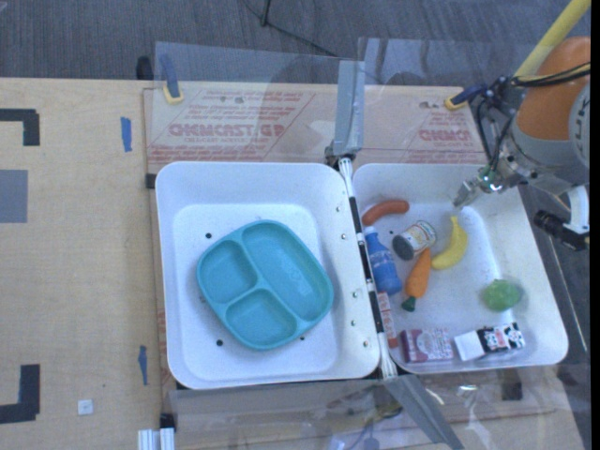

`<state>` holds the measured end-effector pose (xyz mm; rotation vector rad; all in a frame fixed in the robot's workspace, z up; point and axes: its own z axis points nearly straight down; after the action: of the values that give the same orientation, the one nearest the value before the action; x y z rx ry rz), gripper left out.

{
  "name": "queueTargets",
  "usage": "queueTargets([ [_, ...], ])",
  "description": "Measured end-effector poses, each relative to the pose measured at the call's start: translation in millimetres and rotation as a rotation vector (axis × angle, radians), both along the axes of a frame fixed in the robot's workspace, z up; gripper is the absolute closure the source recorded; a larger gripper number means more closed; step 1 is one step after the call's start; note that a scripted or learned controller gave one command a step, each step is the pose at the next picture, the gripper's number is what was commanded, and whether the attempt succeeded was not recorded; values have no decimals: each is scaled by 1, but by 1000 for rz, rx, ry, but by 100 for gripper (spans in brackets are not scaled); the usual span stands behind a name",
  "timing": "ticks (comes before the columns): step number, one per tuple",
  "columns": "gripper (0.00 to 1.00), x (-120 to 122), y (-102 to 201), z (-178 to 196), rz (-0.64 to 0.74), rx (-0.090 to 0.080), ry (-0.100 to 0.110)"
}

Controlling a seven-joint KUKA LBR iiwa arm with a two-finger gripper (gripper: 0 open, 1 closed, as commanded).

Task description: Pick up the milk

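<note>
Two white bins (pixel 178 195): one milk (pixel 497 340) (black-and-white carton), one banana (pixel 453 245), fingers (pixel 466 192) impossible to read.

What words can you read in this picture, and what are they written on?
"CHEMCAST GP", faint red print, roughly readable: clear sheet behind the bins.
More red print, too blurred: clear sheet's right part.
Milk carton, brown carton, blue bottle, can: labels too small to read.

The table (pixel 75 279) is light wood. Two white bins rest on it side by side: left bin (pixel 178 214) and right bin (pixel 544 298). Blue tape (pixel 126 134) and black marks (pixel 23 127) lie on its surface.
</note>
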<state>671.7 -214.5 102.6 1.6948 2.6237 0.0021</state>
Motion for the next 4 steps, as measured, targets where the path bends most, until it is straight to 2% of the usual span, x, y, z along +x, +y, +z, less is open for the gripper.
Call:
queueTargets([
  [1, 100, 1, -1, 8, 1, -2, -3],
  [2, 100, -14, -5, -16, -124, 10, 11],
  [3, 100, -74, -8, 41, -139, 10, 18],
  [4, 100, -6, 40, 87, -359, 9, 13],
])
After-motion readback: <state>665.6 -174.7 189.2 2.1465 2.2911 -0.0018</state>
